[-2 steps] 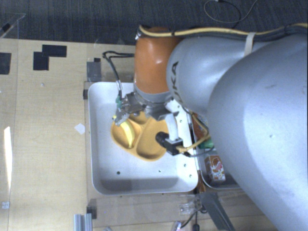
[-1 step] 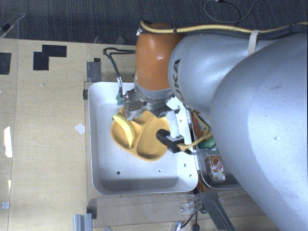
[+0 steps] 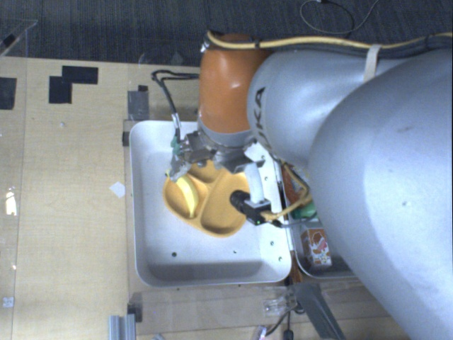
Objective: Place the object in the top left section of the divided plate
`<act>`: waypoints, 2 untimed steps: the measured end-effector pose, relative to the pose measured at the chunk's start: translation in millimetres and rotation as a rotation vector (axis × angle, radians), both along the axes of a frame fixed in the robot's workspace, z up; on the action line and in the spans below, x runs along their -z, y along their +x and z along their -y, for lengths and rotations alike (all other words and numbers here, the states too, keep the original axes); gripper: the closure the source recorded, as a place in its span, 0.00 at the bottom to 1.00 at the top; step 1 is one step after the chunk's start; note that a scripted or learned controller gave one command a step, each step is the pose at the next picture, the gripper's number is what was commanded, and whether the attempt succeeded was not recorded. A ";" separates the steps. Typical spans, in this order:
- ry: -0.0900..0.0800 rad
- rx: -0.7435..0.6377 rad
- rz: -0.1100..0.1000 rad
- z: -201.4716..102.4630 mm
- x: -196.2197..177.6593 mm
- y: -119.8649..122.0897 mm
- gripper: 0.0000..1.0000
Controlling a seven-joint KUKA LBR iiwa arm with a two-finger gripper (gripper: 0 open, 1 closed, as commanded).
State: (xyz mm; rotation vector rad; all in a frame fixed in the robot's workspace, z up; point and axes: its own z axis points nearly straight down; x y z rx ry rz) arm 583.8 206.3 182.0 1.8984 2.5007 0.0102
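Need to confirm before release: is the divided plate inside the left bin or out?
Inside: the yellow divided plate lies on the left bin floor, partly under the end effector.

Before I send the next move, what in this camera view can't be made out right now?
- Claw fingers: hidden under the wrist, so what they hold, if anything, is unknown.
- Yellow divided plate: its upper sections are covered by the wrist, so the target section can't be checked.
- Pale item on the plate: too blurred to identify.
- Right bin: mostly hidden by the arm; only a carton shows.
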 end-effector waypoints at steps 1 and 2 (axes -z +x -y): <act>0.000 0.392 -0.002 20.1 -85.4 -45.1 0.00; -0.001 0.957 -0.008 28.9 -72.6 -97.2 0.00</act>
